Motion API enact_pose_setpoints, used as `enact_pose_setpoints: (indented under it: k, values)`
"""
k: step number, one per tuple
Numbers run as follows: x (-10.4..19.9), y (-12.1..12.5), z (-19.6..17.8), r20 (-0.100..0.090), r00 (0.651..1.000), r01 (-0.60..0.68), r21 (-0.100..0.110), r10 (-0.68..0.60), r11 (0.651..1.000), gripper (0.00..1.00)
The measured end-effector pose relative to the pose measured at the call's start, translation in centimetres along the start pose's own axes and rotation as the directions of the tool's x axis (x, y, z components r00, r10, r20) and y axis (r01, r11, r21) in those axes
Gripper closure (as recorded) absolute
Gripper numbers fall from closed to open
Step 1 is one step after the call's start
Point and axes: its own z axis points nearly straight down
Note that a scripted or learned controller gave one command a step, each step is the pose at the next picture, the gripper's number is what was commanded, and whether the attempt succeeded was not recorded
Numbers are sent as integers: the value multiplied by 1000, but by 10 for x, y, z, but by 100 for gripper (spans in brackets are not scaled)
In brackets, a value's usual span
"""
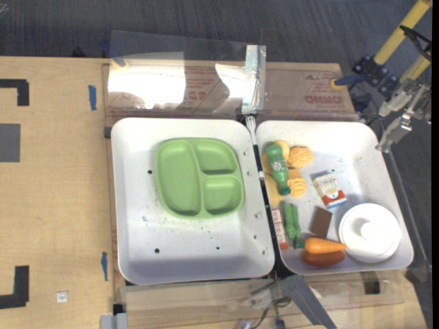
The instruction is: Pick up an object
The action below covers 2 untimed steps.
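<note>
1. Nearest me, in the right bin (384, 157), an orange carrot (322, 247) lies against the front wall, beside a stack of white bowls (370, 232) – both out in the open.
2. Further back, toy food crowds the divider: a green bottle (277, 163), corn (297, 184) and a small carton (329, 188), packed tight.
3. The left bin (130, 204) holds a green divided tray (200, 177).
4. Farthest off, at the right edge, the gripper (405, 112) hangs outside the bins – I can't tell how it is set.
</note>
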Motion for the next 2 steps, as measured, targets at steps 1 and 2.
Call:
enact_pose_setpoints:
  k: [1,2]
  values:
    - [20,-4,145,-11,960,-280,5,280,960,0]
    - [18,-3,140,-3,960,-280,1,280,960,0]
